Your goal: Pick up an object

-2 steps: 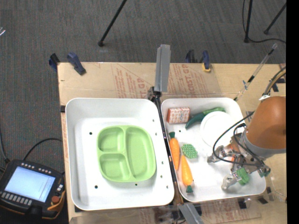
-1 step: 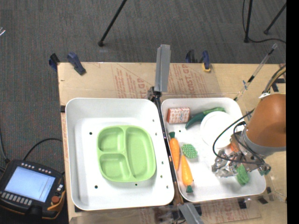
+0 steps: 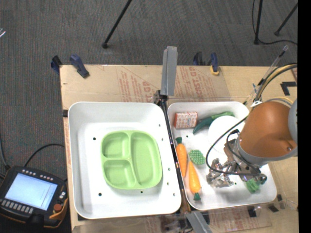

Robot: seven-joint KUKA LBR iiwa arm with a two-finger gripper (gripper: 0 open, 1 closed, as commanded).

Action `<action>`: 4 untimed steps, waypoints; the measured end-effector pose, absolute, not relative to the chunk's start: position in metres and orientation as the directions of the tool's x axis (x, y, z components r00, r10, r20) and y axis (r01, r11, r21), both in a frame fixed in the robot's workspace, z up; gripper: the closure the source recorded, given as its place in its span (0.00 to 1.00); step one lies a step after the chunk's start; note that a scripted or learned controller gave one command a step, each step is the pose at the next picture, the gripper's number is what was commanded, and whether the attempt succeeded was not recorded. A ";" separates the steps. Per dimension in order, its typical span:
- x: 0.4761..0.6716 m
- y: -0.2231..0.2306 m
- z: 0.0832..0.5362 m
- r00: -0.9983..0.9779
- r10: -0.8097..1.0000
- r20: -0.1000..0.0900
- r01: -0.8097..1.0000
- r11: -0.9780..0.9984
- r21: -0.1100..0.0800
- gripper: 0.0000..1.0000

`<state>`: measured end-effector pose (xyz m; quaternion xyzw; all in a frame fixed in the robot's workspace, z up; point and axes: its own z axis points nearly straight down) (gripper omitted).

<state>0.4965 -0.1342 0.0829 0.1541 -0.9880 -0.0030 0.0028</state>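
Note:
My gripper [image 3: 219, 174] hangs low over the front middle of the right bin [image 3: 270, 194], below the arm's orange band [image 3: 266, 129]. Two orange carrots [image 3: 181, 158] [image 3: 194, 179] lie end to end along the bin's left side. Between them and the gripper sits a small green ridged piece [image 3: 197, 157]. A small green block [image 3: 252, 185] rests just right of the gripper. At the back of the bin are an orange box [image 3: 185, 119], a long green vegetable [image 3: 212, 120] and a white plate [image 3: 221, 128], partly hidden by the arm.
The left bin [image 3: 82, 125] holds a green divided plate [image 3: 131, 159]. A grey upright post [image 3: 169, 74] stands behind the gap between the bins. Black cables [image 3: 214, 149] loop from the wrist over the right bin. A teach pendant [image 3: 30, 193] lies at the lower left.

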 end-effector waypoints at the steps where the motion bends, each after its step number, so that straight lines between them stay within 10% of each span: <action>1: 0.497 -0.135 0.083 -0.952 -0.305 0.005 -0.305 0.952 0.006 0.00; 2: 0.585 -0.211 0.084 -0.907 -0.421 0.000 -0.421 0.907 0.006 0.00; 4: 0.515 -0.209 0.083 -0.865 -0.502 0.002 -0.502 0.865 0.007 0.00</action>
